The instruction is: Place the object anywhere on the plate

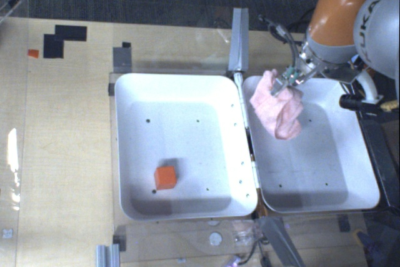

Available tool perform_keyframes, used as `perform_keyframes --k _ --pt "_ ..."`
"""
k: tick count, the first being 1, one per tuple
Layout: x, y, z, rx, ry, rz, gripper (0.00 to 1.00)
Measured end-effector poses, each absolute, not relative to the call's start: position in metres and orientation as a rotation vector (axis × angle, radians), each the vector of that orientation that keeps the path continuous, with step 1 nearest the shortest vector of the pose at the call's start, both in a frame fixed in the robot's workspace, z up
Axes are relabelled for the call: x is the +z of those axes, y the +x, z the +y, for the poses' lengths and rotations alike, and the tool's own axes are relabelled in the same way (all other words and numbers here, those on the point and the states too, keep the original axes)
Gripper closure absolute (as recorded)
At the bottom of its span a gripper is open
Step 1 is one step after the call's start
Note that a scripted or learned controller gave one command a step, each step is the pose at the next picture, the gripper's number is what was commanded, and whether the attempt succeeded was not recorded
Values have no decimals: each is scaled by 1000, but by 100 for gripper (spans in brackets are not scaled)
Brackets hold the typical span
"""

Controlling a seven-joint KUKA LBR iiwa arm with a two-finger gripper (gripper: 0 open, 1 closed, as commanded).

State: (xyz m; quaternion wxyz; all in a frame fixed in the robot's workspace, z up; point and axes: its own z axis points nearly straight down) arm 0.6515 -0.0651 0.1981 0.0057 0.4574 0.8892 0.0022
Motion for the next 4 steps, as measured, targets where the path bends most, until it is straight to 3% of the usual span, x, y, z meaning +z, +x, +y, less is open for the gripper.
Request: perform_keyframes --k 1,3,4 --pt "227 654 -63 8 1421 2788 100" --pt "220 663 43 7 212 3120 100" --pt "216 658 90 6 -1 3128 100"
